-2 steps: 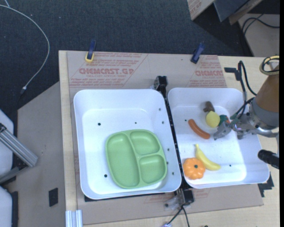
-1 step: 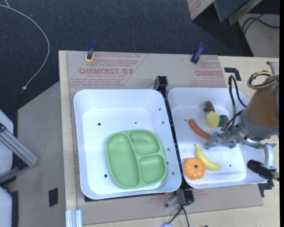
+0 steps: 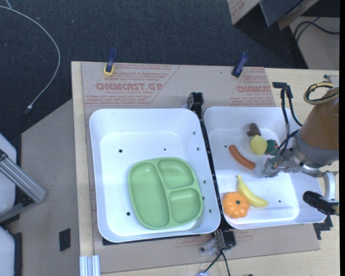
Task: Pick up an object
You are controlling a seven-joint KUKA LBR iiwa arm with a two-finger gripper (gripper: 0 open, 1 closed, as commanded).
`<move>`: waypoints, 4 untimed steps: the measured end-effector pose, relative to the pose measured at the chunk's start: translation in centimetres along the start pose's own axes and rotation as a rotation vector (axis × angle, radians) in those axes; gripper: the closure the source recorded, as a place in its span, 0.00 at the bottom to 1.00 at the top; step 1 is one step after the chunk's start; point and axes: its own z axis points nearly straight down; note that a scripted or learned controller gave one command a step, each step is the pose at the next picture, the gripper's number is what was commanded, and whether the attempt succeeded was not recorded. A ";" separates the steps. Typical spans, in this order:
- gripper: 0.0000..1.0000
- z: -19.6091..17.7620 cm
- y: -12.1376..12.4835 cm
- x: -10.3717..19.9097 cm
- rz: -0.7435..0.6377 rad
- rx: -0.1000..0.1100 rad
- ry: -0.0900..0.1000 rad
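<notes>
The gripper, fingers' state impossible to tell, hovers just right of the toy sausage, 1 light, stiff, slippery piece best pinched across its middle.

A dark blue-grey carpeted floor surrounds the bench. The bench top is a flat brown cardboard sheet printed with red lettering, held at its far edge by a yellow-tipped blue clamp and a plain blue clamp. A thin white cable curves over the carpet at upper left. A ridged silver aluminium rail crosses the left edge. What may be a cardboard box sits at the top right.
</notes>
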 end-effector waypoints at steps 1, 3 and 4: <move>1.00 -4.3 -0.1 -0.1 -0.002 -0.003 -0.002; 1.00 -15.9 -0.1 0.3 -0.002 -0.007 -0.003; 1.00 -16.0 3.1 5.6 -0.008 -0.003 0.001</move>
